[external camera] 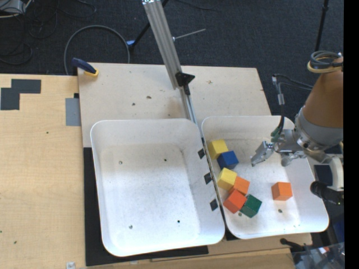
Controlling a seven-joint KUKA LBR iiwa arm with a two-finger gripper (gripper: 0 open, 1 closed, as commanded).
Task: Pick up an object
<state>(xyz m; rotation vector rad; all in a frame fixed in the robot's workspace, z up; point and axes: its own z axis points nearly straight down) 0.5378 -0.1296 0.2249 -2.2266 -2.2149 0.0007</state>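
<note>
In the right bin (314, 220) lie several small cubes. A yellow cube (219, 147) and a blue cube (228, 159) touch near the bin's left wall. Below them cluster another yellow cube (227, 178), an orange cube (242, 184), a red-orange cube (235, 199) and a green cube (251, 205). A lone orange cube (281, 191) sits apart to the right. My gripper (275, 158) hangs over the bin's middle, above that lone cube and right of the blue one, open, with nothing between its fingers.
The left bin (112, 228) sits beside the right one, with small black clips along the shared wall. A slanted aluminium bar (165, 43) rises behind the bins. Cables lie on the dark floor beyond the bench.
</note>
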